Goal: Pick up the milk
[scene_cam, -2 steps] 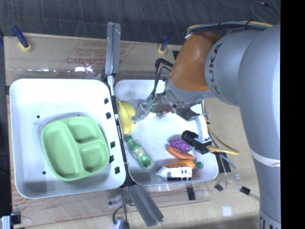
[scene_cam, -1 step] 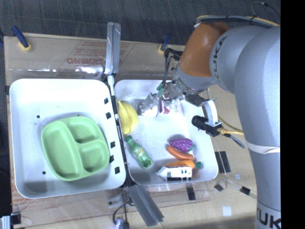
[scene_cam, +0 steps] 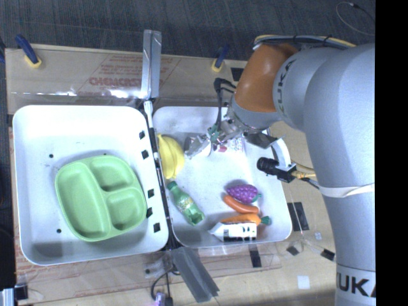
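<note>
Overhead view of two white bins side by side. The left bin (scene_cam: 25, 171) holds a green divided plate (scene_cam: 101, 197). In the right bin (scene_cam: 280, 218), the arm (scene_cam: 306, 88) enters from three o'clock, and its gripper (scene_cam: 213, 139) sits low in the bin's twelve o'clock region; how far the claw is parted, and whether it grips anything, cannot be told. The milk (scene_cam: 234, 144), a small white carton, lies just beside the gripper, toward three o'clock. A banana (scene_cam: 169, 155) lies at nine o'clock, a green bottle (scene_cam: 185, 204) at seven, grapes (scene_cam: 243, 192) and two carrots (scene_cam: 241, 204) near five, and a white toy vehicle (scene_cam: 234, 231) at six.
</note>
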`<state>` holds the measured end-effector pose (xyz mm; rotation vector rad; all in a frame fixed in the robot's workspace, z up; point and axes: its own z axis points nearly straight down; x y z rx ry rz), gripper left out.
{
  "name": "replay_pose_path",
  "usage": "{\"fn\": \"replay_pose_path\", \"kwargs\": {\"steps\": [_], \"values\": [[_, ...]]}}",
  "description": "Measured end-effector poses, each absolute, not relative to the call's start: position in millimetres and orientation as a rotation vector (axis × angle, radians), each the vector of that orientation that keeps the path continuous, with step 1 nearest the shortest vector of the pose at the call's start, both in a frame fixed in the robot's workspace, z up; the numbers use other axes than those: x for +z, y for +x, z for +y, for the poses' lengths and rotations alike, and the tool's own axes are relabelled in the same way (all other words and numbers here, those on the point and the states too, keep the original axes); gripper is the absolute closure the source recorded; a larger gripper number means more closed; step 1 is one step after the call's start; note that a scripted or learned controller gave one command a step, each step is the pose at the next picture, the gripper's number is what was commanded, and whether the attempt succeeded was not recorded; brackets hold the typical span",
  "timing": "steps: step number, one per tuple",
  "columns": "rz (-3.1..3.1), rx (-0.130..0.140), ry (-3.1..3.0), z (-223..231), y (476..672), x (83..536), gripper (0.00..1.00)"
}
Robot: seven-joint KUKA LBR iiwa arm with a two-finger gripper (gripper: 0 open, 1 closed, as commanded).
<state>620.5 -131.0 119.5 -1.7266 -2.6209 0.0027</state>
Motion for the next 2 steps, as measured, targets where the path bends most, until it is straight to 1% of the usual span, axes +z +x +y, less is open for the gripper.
{"fn": "replay_pose_path", "kwargs": {"steps": [1,2], "values": [[-2.652,0.000,-1.685,-121,630.6,169,0.00],[-2.710,0.002,-1.588,-167,593.2,144,0.00]]}}
